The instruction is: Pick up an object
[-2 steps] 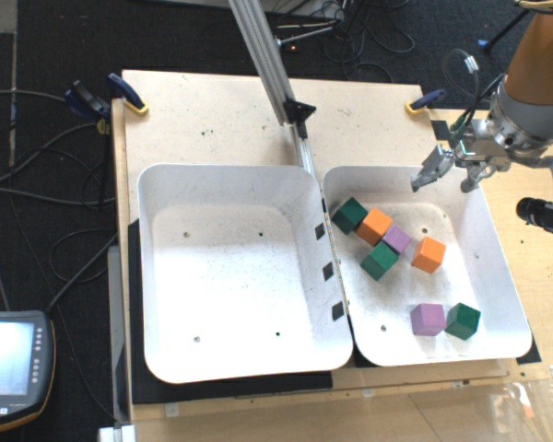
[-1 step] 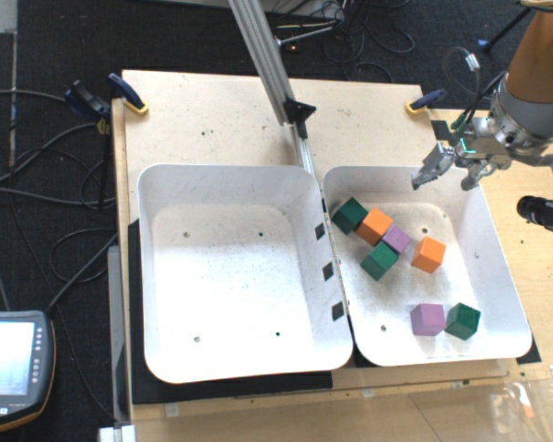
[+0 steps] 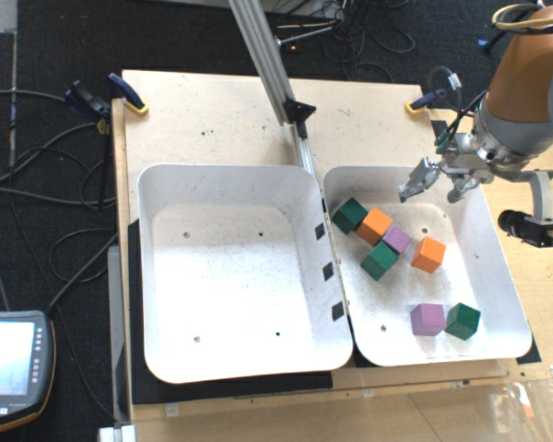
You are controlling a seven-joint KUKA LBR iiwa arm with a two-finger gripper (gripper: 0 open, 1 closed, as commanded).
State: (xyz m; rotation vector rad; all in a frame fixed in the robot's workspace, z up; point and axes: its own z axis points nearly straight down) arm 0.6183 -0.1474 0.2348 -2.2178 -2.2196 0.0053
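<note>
Looking at seven small cubes, matte and plain-coloured, all lying in the right-hand bin. Reading them left to right: meeting a dark green block [image 3: 350,215] first, touching an orange block [image 3: 377,225] on its right, which is pressing against a pale purple block [image 3: 397,239]. Finding a second green block [image 3: 380,261] tucked just below that row and touching it. Seeing a second orange block [image 3: 429,254] lying just beside the cluster, slightly apart. Spotting, nearer the front edge, a second purple block [image 3: 428,319] and a third green block [image 3: 463,320] sitting side by side, close enough to be touching.

Turning to the containers: showing a left bin [image 3: 157,247], shallow and white with rounded corners, its floor speckled with dark flecks. Sitting hard against it, a right bin [image 3: 498,274] of the same make, with the inner rims overlapping.

Resting both on a pale, scuffed wooden board [image 3: 221,118], held at the back corners by a left clamp [image 3: 124,93] and a right clamp [image 3: 429,99], blue-handled with yellow tips. Crossing the rear of the board at a slant, a ribbed metal rail [image 3: 263,53].

Reaching in from the right, a gripper [image 3: 439,188] hanging over the back of the right bin, up and right of the cluster, fingers [image 3: 415,188] spreading wide and clasping nothing.
</note>
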